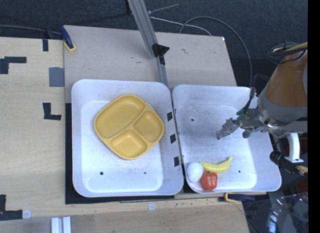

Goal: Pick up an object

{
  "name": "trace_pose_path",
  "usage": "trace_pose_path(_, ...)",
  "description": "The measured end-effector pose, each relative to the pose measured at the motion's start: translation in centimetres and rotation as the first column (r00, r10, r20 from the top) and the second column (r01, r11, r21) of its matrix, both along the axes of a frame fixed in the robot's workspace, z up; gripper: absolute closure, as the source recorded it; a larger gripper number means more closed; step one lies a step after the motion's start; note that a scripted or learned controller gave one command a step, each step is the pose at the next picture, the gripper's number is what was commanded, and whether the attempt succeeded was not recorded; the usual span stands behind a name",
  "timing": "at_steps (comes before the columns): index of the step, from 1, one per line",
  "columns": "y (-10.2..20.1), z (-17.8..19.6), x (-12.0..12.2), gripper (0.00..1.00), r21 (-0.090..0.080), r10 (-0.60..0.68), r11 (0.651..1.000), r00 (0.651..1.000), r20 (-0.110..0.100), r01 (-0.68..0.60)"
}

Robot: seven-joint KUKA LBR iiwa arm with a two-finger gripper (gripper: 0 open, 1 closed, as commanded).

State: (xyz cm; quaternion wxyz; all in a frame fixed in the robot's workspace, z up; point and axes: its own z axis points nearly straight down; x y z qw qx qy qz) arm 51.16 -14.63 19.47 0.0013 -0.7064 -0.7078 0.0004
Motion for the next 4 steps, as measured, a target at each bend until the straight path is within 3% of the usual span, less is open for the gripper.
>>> trace_pose_path(1, 0.0, 0.0, 0.0, 0.00, 0.000, 0.000, 1.000, 1.000, 0.000, 0.000)
trace_pose_path(2, -0.2, -6.4, 0.0, 0.00, 0.000, -0.001, 1.000, 1.000, -0.006, 0.001)
trace_pose_path(3, -0.2, -10.6, 0.1, 0.00, -0.002, -0.001, 1.000, 1.000, 0.001, 0.001)
trace_pose_path(4, -0.1, -9.5, 0.0, 1.00, 0.000, 0.000, 1.000, 1.000, 0.000, 0.000)
